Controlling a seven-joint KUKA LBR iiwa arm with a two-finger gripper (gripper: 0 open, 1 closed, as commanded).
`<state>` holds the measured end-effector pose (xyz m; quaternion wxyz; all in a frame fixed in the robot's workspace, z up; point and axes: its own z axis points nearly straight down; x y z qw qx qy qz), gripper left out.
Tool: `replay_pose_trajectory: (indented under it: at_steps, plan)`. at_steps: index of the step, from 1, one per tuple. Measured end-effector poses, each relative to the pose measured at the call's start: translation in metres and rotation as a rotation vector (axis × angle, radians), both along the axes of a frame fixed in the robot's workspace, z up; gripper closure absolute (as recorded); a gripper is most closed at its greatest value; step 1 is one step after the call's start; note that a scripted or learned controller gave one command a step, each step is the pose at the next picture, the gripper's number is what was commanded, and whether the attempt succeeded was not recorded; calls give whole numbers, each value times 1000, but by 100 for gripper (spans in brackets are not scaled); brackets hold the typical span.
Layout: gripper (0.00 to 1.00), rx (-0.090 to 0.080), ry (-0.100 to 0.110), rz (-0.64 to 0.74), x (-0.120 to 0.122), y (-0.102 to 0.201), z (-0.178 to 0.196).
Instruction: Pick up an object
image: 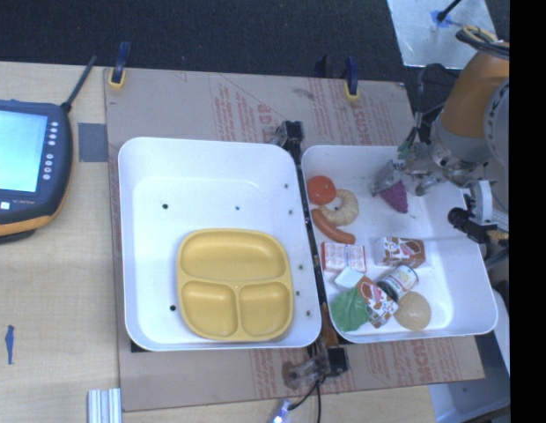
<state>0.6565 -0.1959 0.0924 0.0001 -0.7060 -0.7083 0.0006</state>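
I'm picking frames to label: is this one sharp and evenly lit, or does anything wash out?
Camera view: lighting is soft and even, shadows faint; the yellow tray is crisp; the white bins run bright, flattening their walls; the small food items by the end effector look slightly soft.

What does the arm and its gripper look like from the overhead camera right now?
The arm is grey metal with a broad orange band above the wrist. Below the band, the wrist narrows to a grey and silver gripper with dark fittings. A black, cable-like part hangs beside it.
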Motion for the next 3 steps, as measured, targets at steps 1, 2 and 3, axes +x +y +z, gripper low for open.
replay_pose_trajectory:
  at_steps: [1, 2, 3]
  plan:
    - [100, -1, 1, 3, 0, 0, 11]
    - [100, 1, 6, 2, -1, 64, -1]
    - [100, 1, 2, 3, -43, 151, 100]
